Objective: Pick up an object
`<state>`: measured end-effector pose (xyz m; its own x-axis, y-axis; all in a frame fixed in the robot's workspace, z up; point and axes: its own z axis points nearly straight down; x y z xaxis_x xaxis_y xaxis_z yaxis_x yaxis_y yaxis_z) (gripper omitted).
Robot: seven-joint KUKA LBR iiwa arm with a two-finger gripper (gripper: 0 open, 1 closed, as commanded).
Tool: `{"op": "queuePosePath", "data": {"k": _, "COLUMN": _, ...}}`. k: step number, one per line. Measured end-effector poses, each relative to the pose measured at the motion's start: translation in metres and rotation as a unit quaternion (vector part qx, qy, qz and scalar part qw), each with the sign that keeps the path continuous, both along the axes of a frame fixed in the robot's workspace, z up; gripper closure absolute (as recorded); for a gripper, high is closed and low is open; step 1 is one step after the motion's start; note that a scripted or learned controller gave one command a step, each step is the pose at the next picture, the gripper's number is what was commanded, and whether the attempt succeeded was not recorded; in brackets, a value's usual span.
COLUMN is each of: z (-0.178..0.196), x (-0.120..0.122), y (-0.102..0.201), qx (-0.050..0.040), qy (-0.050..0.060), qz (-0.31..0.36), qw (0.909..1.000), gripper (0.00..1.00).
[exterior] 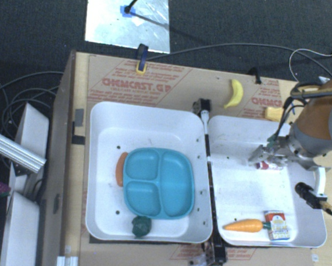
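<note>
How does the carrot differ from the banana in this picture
The carrot is orange and lies inside the right bin, near its front edge; the banana is yellow and lies outside both bins, on the cardboard behind them. The carrot is straight and tapered; the banana curves. Both look like toy food.

Both bins are plain white, left bin point(103, 152) and right bin point(237, 183), sitting on tan cardboard point(159, 82) with faded red lettering printed across it. In the left one there's a light blue divided plate point(158, 181), an orange-brown hot dog point(119, 169) and a dark green lump point(141, 226), while the right has an orange carrot point(243, 226) with a green tip and a small carton point(277, 225) in red, white and green. A yellow banana point(235, 94) lies on the cardboard, and the arm point(322, 121) is grey with an orange band.
</note>
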<state>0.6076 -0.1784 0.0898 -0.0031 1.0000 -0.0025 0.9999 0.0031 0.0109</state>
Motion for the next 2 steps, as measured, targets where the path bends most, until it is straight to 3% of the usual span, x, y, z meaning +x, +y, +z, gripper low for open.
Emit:
{"op": "queuePosePath", "data": {"k": 1, "z": 0.025, "x": -0.019, "y": 0.007, "qx": 0.0010, "qy": 0.004, "qz": -0.001, "qw": 1.0000, "gripper": 0.00}}
{"op": "queuePosePath", "data": {"k": 2, "z": 0.018, "x": -0.038, "y": -0.014, "qx": 0.0007, "qy": 0.006, "qz": -0.001, "qw": 1.0000, "gripper": 0.00}}
